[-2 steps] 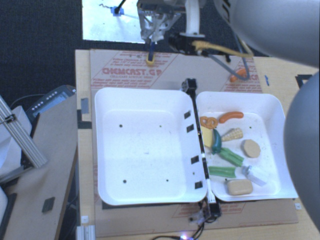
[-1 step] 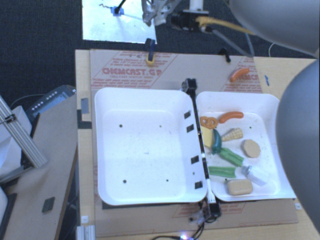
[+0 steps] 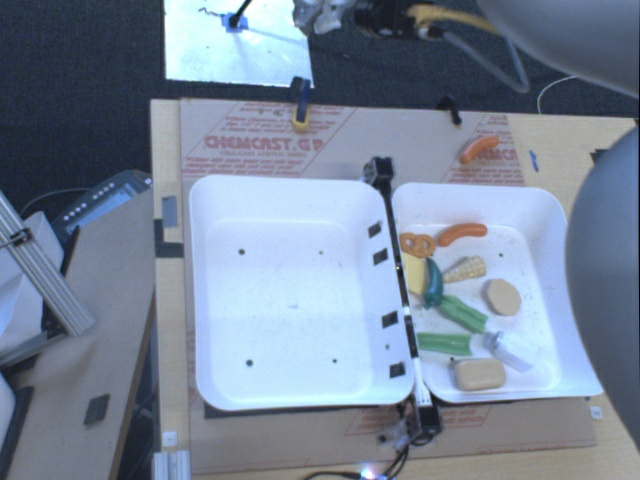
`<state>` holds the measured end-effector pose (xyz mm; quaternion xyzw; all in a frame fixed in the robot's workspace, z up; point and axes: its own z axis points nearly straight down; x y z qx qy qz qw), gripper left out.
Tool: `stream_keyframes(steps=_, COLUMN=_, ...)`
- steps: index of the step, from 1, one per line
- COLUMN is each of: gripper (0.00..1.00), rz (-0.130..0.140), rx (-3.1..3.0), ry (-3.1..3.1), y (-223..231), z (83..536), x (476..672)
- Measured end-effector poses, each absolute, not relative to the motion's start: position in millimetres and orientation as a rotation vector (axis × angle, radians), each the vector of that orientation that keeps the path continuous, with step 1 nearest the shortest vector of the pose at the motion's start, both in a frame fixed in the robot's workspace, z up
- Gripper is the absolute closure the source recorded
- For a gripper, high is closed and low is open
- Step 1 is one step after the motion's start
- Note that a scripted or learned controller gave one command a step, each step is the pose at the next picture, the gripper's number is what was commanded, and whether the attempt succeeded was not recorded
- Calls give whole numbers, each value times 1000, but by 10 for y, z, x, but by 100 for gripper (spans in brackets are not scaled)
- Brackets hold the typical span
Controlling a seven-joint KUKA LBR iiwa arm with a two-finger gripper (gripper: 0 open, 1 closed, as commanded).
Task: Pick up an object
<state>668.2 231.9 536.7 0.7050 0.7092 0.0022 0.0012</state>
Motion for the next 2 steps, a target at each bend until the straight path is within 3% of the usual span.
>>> stream_keyframes(steps=1, gripper=100, rz=1, rx=2224, ry=2216, y=1692, z=5353, x=6687)
stream_keyframes(steps=2, gripper=100, rz=-23, rx=2232, ry=2223, y=1075, z=3281, x=6554)
